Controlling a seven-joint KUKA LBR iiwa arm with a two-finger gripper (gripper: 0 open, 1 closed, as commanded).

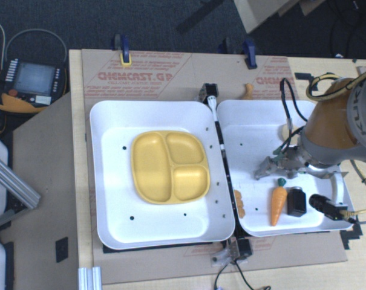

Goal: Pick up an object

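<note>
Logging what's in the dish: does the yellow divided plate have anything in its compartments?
Empty. All three compartments of the yellow plate in the left bin show bare yellow surface.

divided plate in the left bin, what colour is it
Yellow divided plate, seen in the camera view.

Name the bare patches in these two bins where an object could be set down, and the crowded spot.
Free: left bin floor around the yellow plate; right bin's far half. Crowded: its near right corner, with carrot, black block and gripper.
</note>
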